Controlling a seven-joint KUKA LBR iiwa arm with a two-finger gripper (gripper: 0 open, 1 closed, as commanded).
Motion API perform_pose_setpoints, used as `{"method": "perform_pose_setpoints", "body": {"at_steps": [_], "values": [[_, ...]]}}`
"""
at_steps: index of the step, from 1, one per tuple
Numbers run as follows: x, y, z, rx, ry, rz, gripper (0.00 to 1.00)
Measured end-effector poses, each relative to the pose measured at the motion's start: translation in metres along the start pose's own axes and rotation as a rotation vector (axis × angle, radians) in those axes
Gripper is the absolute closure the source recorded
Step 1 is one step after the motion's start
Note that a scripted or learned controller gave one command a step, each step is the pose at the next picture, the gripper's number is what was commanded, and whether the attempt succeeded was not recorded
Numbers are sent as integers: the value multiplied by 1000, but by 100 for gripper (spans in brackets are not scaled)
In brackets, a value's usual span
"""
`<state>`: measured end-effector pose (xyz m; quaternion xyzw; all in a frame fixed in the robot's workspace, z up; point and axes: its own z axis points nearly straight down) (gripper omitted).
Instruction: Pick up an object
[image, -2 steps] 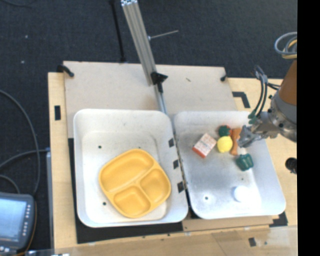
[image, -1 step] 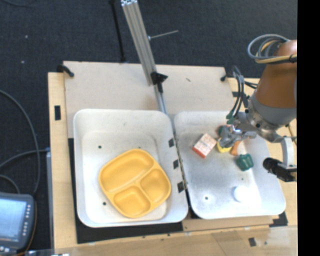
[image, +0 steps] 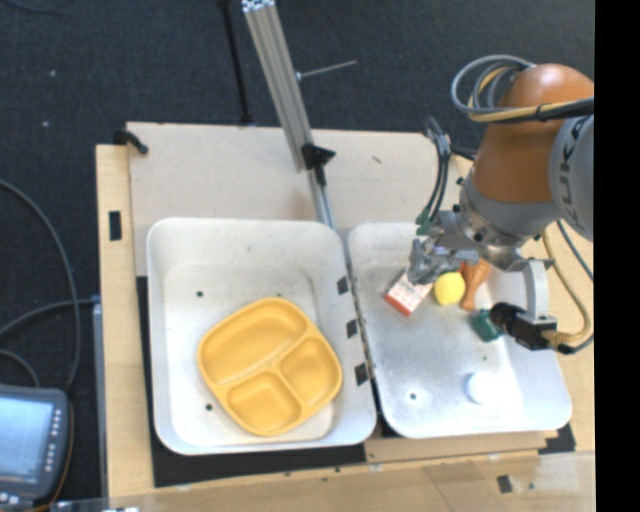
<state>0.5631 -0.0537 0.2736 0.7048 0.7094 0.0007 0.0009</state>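
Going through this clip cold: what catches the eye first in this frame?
The yellow divided tray lying in the left bin stands out most. Next is the arm's orange band at upper right, its hand low over the right bin, close to a small red-and-white carton and a yellow ball.

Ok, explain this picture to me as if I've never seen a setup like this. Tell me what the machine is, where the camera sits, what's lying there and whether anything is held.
One camera looks down at a slant on a bench with two shallow white bins. The grey arm with the orange band reaches in from the picture's right; its two-finger gripper hangs low over the right white bin.

The left white bin holds a yellow plastic plate with three compartments.

The right bin holds a small red-and-white carton just under the gripper, a round yellow ball, an orange carrot-like piece, a small green block and a white round piece.

Whether anything is held cannot be told from this view.
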Motion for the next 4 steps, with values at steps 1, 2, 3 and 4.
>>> {"method": "perform_pose_setpoints", "body": {"at_steps": [1,2,3,4], "values": [[39,16,10,1,0,1,100],[85,28,9,1,1,0,100],[126,40,15,1,0,1,100],[123,40,14,2,-2,3,0]]}}
